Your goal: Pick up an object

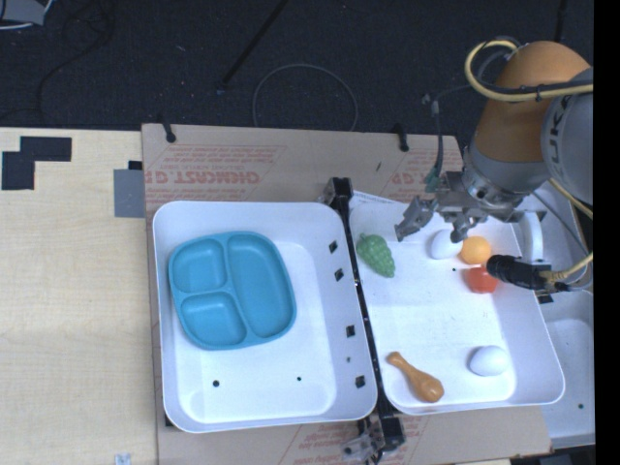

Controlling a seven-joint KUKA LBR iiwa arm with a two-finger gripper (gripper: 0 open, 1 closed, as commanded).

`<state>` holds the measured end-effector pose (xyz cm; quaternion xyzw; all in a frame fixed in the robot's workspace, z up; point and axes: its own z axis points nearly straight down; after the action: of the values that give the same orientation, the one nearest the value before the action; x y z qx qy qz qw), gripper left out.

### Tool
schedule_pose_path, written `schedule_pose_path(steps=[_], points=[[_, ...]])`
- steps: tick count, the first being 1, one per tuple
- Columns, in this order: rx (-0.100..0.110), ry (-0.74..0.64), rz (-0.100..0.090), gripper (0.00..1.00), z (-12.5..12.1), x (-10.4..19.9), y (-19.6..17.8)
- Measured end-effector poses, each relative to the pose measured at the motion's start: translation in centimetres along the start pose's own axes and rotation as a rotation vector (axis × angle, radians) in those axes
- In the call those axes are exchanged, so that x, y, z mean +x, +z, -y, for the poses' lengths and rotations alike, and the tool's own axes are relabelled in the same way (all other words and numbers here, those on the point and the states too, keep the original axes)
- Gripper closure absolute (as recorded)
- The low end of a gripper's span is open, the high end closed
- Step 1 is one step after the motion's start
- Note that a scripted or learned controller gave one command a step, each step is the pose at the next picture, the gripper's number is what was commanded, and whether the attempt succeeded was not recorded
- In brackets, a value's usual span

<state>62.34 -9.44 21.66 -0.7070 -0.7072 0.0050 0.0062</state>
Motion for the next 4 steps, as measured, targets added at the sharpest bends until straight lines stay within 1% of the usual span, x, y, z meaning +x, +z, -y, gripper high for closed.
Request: schedule_pose_path(steps=[1, 2, 4], points=[[-0.012, -0.001, 0.001, 0.0, -0.2, 0.0, -0.8], [-0.008, 0.0, 0.001, 0.0, 0.4, 0.0, 3.7], [-0.009, 0.001, 0.0, 0.0, 0.3, 0.7, 13.2]])
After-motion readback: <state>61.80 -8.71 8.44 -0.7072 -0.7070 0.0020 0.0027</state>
